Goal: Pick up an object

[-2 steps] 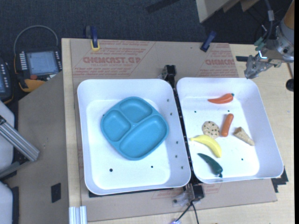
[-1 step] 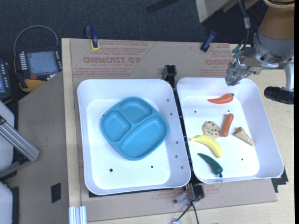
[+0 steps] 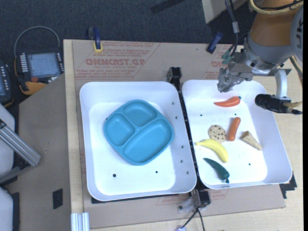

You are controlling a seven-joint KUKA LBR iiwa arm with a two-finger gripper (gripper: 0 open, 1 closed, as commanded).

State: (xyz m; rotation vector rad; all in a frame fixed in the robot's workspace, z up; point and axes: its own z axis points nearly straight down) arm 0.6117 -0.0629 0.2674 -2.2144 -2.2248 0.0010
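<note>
The green pepper (image 3: 217, 169) and banana (image 3: 215, 148) lie at the near end of my right bin (image 3: 276, 143), with the cookie (image 3: 216, 132) and sausage (image 3: 233, 128) farther back. Farthest back, the red chili (image 3: 226, 101) lies long-ways left to right, just below my gripper (image 3: 226, 84). My gripper is over the bin's back edge with nothing in it.

Bright, even light (soft shadows)

blue tray (image 3: 138, 137), yellow banana (image 3: 215, 148), red chili (image 3: 226, 102)
</note>
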